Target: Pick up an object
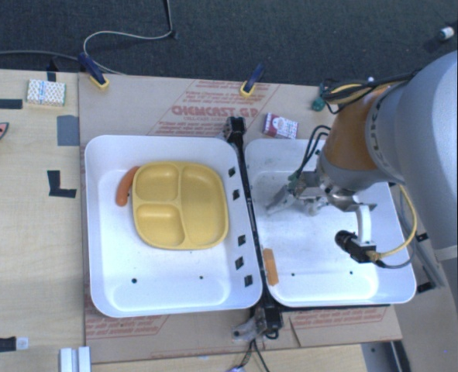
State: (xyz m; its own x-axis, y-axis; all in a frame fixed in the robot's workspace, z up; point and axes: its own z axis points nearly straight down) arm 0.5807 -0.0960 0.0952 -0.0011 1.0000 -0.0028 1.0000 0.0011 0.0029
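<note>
Camera view, looking down at a slant on both bins: my gripper (pixel 279 201) hangs low over the right bin (pixel 321 285), near that bin's left wall, with my grey arm and its orange band coming in from the right. My fingers (pixel 276 203) point down and to the left toward the floor of the bin; they look drawn close together with nothing between them, so I am holding nothing.

Nearest object to me is a small orange piece (pixel 270 266), lying against the divider at the lower left of the right bin, a little below my fingertips. Over in the left bin (pixel 105 285) sits a yellow divided plate (pixel 180 205), and an orange sausage-shaped toy (pixel 124 186) rests touching the plate's left rim.

I judge the small orange piece light and probably stiff plastic or foam, easy to nudge away. It hugs the wall, so I would close across its narrow width, one finger on the open side. The plate looks thin, smooth and broad; only its rim offers a hold.
</note>
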